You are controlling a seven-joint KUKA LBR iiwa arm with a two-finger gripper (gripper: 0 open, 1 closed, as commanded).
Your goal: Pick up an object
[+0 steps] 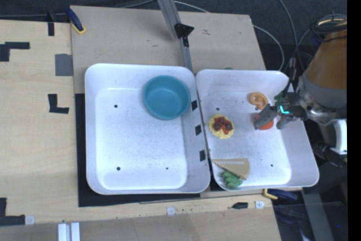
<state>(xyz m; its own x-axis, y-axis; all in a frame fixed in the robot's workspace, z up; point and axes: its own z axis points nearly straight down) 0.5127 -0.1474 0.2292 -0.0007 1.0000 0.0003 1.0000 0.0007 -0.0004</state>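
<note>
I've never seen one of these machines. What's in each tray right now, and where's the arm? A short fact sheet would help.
left bin: holds a blue bowl near its far right corner
right bin: holds an orange pretzel-like piece, a red object, a yellow round with red topping, a tan wedge, a green piece
arm: reaches in from the right
pincer: at the red object; grip unclear

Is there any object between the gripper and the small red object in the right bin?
Nothing visible. The gripper is right at the red object, on its right side. The orange pretzel lies just above it, off to the side.
</note>
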